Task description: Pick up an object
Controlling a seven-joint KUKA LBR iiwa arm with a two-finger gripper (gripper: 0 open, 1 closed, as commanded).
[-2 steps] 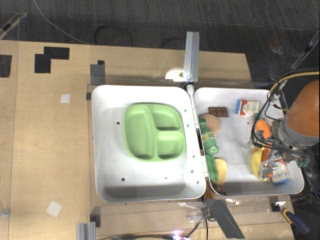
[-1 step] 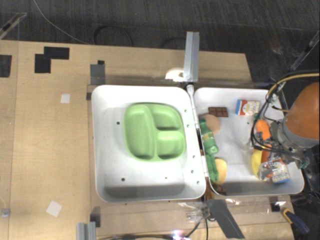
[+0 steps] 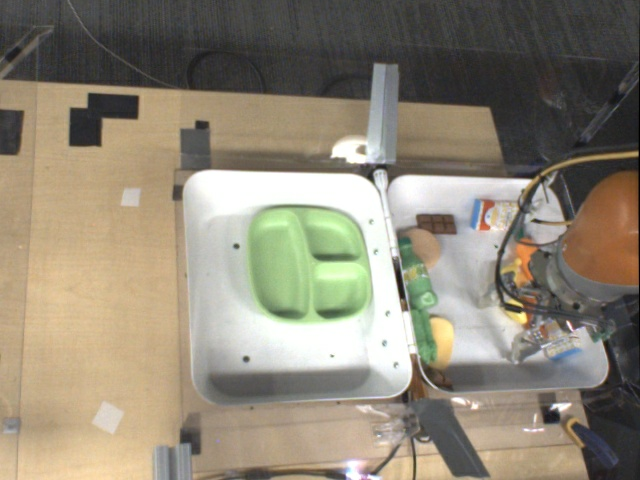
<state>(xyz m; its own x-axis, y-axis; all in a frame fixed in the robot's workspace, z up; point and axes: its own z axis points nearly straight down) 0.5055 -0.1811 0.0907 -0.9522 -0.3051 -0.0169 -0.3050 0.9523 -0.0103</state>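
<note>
The right bin (image 3: 470,283) holds several objects. A brown chocolate bar (image 3: 436,224) and a white, blue and red packet (image 3: 493,213) lie near its far wall. Along its left wall lie a tan rounded object (image 3: 425,248), a green bottle (image 3: 418,286) and a yellow lemon-like fruit (image 3: 441,338). My gripper (image 3: 540,313) is low over the right side of this bin, under the orange-banded wrist (image 3: 606,238). An orange item (image 3: 522,261) and a silvery packet (image 3: 550,345) sit right by it. I cannot see anything held.
The left bin (image 3: 215,268) carries a green divided plate (image 3: 306,262). A grey post (image 3: 383,113) stands behind the seam between the bins. Black cables (image 3: 520,218) loop off the wrist above the right bin's far right corner.
</note>
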